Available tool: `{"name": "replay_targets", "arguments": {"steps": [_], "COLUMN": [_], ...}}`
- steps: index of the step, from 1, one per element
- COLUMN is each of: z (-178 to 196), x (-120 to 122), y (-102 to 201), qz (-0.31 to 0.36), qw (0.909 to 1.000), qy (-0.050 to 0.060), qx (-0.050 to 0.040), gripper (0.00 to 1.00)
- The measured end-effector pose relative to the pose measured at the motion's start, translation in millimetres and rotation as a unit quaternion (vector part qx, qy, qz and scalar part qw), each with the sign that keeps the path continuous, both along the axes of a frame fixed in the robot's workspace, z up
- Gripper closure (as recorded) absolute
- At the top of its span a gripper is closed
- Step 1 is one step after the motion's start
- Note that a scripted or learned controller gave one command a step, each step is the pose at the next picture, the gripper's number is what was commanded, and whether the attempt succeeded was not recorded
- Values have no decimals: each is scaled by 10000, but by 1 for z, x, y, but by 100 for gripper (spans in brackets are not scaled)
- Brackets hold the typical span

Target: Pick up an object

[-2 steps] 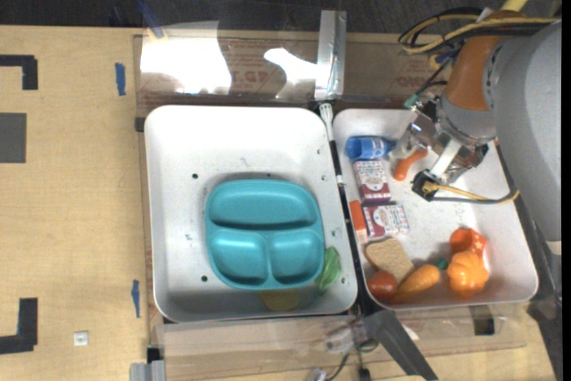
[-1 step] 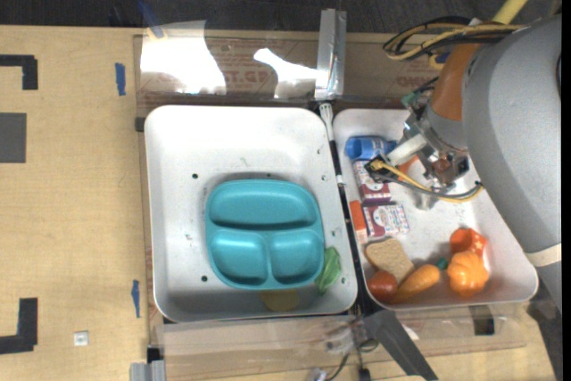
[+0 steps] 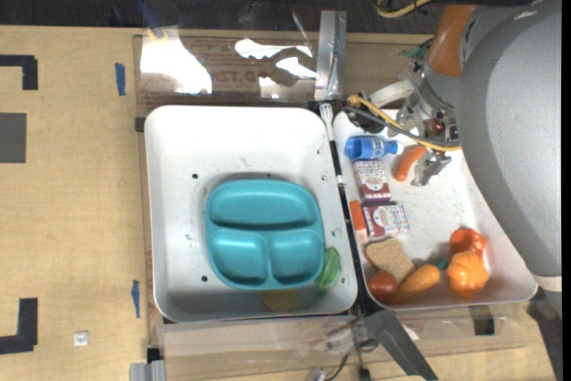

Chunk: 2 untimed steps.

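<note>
Your gripper (image 3: 426,158) sits low in the right bin (image 3: 500,281), toward its 12 o'clock end, and a small orange-red sausage-shaped piece (image 3: 409,162) lies right at its tips. You can't tell from this slant whether that piece is between the fingers or just beside them, and you can't tell if the hand is spread or pressed together. At the gripper's 9 o'clock you have a blue bottle (image 3: 369,147) lying on its side, close by. At 7 o'clock from it, two small printed packets (image 3: 375,178) (image 3: 385,219) run along the bin's left wall. Down at the bin's 6 o'clock end: a bread slice (image 3: 389,257), a red tomato (image 3: 383,284), a carrot (image 3: 421,279), and an orange pepper-like pair (image 3: 467,261), all bunched, some touching. In the left bin (image 3: 178,138) you've got a teal divided tray (image 3: 264,231) centred, with a green item (image 3: 331,269) tucked at its 4 o'clock corner. The grey arm (image 3: 522,138) covers the right bin's 3 o'clock side.
</note>
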State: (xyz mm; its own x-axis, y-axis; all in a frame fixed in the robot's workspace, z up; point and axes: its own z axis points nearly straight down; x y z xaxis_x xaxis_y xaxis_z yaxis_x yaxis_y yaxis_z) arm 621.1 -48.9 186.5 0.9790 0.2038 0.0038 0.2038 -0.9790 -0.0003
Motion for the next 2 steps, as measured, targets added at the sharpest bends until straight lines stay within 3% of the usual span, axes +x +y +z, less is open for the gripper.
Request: {"name": "replay_targets", "arguments": {"steps": [1, 2], "z": [37, 46], "x": [38, 38], "y": [6, 5], "qz": [-13, -34], "qw": [10000, 10000], "qy": [0, 4], "qx": [4, 7], "gripper": [0, 100]}}
